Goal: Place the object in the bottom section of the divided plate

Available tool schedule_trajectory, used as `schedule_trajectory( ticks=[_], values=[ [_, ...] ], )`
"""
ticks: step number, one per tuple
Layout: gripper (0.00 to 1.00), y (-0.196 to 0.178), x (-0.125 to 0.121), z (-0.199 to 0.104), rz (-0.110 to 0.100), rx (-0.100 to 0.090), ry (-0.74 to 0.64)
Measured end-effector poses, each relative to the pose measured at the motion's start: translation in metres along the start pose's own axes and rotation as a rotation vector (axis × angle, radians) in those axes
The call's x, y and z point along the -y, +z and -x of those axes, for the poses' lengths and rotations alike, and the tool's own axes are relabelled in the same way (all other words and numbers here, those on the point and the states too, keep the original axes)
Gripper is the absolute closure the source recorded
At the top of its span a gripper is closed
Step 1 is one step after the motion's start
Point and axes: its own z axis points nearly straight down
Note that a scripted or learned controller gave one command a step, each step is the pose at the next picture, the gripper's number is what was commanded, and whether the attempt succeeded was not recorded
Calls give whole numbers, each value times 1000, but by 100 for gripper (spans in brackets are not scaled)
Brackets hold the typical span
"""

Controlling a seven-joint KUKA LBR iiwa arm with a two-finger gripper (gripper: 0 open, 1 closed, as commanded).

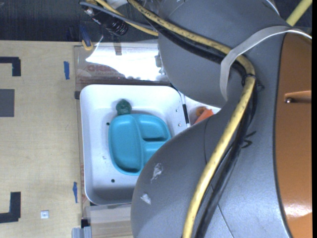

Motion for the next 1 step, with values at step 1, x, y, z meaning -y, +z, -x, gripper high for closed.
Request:
schedule_trajectory(
  ticks=[1],
  values=[
    [100, -9, -1, -1, 2, -1, 2]
  ],
)
